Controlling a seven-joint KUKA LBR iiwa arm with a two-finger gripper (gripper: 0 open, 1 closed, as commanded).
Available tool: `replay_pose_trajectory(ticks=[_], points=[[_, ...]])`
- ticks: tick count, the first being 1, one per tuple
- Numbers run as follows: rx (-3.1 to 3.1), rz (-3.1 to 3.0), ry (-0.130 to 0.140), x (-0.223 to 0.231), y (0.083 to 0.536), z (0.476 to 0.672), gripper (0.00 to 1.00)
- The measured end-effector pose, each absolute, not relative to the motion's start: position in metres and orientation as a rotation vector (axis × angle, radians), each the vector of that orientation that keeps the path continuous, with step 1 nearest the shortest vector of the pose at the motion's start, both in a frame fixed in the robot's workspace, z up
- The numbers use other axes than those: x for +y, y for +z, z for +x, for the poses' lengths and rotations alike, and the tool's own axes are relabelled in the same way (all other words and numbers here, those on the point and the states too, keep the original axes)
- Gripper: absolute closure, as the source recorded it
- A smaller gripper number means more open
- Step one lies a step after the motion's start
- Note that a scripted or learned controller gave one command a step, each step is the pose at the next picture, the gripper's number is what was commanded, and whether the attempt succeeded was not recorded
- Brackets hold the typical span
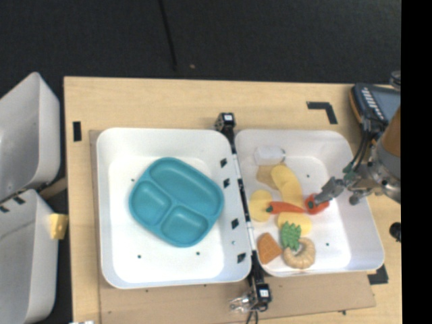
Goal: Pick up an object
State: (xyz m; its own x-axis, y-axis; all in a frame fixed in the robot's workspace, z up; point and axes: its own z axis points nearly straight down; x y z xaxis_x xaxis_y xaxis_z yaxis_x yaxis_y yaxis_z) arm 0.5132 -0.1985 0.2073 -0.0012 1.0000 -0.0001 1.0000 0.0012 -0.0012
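The right bin (358, 248) holds a heap of toy foods: a pale grey block (268, 155), a yellow banana-shaped piece (286, 181), a round yellow piece (259, 205), an orange-red pepper (286, 208), a green leafy piece (291, 234), an orange wedge (268, 248) and a tan ring (302, 254). My gripper (324, 195) reaches in from the right, low over the bin's middle. Its tip sits right at a small red piece (317, 206) beside the pepper. Whether it grips that piece is unclear.
The left bin (115, 255) contains a teal divided plate (177, 201). A ridge with black clips (236, 201) separates the two bins. The arm's body (385, 160) hangs over the right bin's right wall.
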Motion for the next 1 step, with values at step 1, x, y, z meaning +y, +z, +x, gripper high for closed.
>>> replay_pose_trajectory(ticks=[1], points=[[-2.218, -2.220, 0.002, -0.1991, 0.0968, 0.5001, 0.00]])
